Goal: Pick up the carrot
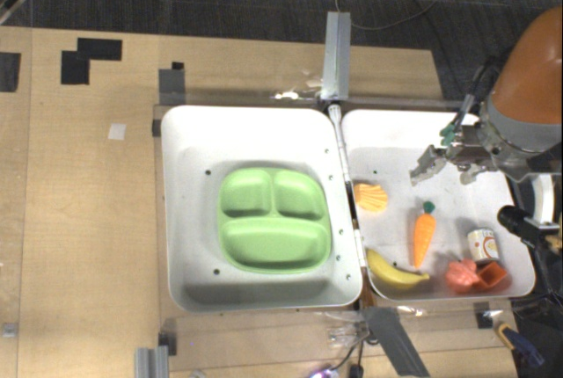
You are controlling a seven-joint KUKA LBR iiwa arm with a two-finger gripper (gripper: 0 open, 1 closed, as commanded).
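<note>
- While the carrot (424,237) lies loose on the floor of the right bin (387,132), nothing of the pick is done: no finger touches it, and it rests flat with bare white floor all round it.
- Long axis runs nearly up-and-down in the camera view, leaning a little. Green top (427,207) points toward the far side of the bin; the narrow orange tip points toward the near side, ending close to the banana (394,269).
- Neighbours, going outward: banana at the near-left corner, its end just beside the carrot tip, contact hard to judge. A ridged yellow-orange piece (370,196) sits to the left against the bin divider, apart from the carrot. A reddish lump (464,275) with an orange block beside it lies to the right near the front wall; a small white can (483,244) stands just behind that.
- Gripper (447,163) hangs over the far half of the same bin, above and a little right of the carrot top, well clear of it. Fingers look spread, with nothing between them.
- Left to do, by my reading: shift over the carrot's middle, turn so the fingers close across the narrow width, descend, pinch, lift.
- Left bin (185,192) holds a green divided plate (274,218); not part of this job.
</note>
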